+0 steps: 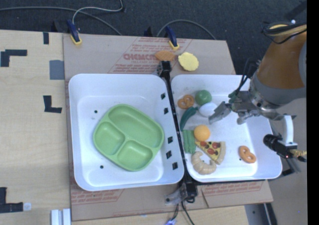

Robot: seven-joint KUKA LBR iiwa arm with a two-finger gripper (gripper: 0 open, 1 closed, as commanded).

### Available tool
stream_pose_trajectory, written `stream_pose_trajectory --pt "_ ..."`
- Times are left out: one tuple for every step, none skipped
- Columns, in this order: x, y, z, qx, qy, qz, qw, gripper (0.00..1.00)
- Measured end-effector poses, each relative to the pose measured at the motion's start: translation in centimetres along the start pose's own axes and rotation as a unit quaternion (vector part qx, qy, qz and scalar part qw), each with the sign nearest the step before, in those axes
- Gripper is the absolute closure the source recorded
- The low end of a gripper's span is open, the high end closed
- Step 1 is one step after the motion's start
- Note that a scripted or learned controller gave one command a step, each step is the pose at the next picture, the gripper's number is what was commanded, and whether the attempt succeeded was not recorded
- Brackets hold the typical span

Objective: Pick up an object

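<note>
**Remote operator:** Reading from the left: the left bin (pixel 79 119) holds a green divided plate (pixel 128 137), nothing I'd go for. Everything small is in the right bin (pixel 264 169). Along its left wall I have a brown pretzel (pixel 186 101), a green pepper (pixel 188 116) and a green strip (pixel 189 141) lying lower down against the wall. Then a green ball (pixel 203 96), a white egg (pixel 207 110) touching its lower side, an orange ball (pixel 202 132), a pizza slice (pixel 213 150) and a pale croissant (pixel 203 163) at the front.

**Colleague:** And the tool?

**Remote operator:** The gripper (pixel 219 113) sits just right of the egg, low over the bin floor. I see one dark finger angled toward the egg, but whether the jaws are apart or together I cannot tell, and nothing shows between them.

**Colleague:** So what's your target?

**Remote operator:** The egg, I'd judge, since it's nearest. To do it well, I'd want the fingers straddling it squarely, because it's round and smooth and could squirt sideways into the green ball. Coming straight down beats sliding in from the right. A second pretzel (pixel 246 154) lies alone near the right front, which would be the easier pick if the egg slips.
</note>
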State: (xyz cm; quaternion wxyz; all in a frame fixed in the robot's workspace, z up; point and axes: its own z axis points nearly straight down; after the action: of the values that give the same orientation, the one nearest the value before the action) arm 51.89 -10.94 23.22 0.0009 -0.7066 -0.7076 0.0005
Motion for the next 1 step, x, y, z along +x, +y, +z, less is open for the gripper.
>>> stream_pose_trajectory --pt "0.19 0.51 14.31 -0.004 -0.002 0.001 1.0000 0.00"
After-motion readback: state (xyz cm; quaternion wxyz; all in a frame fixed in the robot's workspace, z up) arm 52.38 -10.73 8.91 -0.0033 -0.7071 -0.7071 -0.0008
